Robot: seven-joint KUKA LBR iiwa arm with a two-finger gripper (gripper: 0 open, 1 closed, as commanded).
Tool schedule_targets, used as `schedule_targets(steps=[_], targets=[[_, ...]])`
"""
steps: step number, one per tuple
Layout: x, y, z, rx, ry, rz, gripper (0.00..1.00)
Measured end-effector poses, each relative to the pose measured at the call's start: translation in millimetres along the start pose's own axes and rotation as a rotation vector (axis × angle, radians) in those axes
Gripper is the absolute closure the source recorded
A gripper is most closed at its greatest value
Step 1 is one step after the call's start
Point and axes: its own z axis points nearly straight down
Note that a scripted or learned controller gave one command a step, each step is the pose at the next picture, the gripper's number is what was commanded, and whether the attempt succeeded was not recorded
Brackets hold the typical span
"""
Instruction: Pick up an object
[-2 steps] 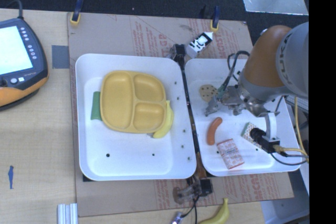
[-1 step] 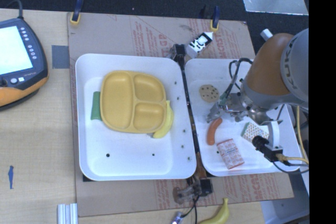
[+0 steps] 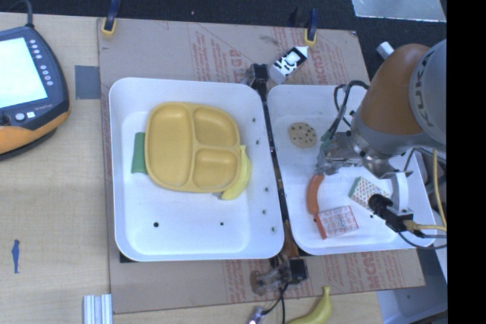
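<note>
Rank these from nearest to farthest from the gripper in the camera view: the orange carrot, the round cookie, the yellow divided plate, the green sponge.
Measured from the gripper in the right bin:
1. Orange carrot, just below-left of it, same bin.
2. Round cookie, up-left, same bin.
3. Yellow divided plate, in the left bin.
4. Green sponge, at the plate's far left edge.

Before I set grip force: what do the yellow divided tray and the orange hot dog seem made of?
The yellow divided tray looks like moulded hard plastic, smooth and matte, with rounded compartment walls and uniform colour. The orange hot dog looks like toy plastic or rubber, evenly coloured with a slight sheen; whether it is soft or hard cannot be told.
</note>
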Motion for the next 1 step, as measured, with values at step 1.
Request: schedule_targets(steps=[1], targets=[[-0.1,-0.1,0.0,0.0,-0.001,-0.001,0.0]])
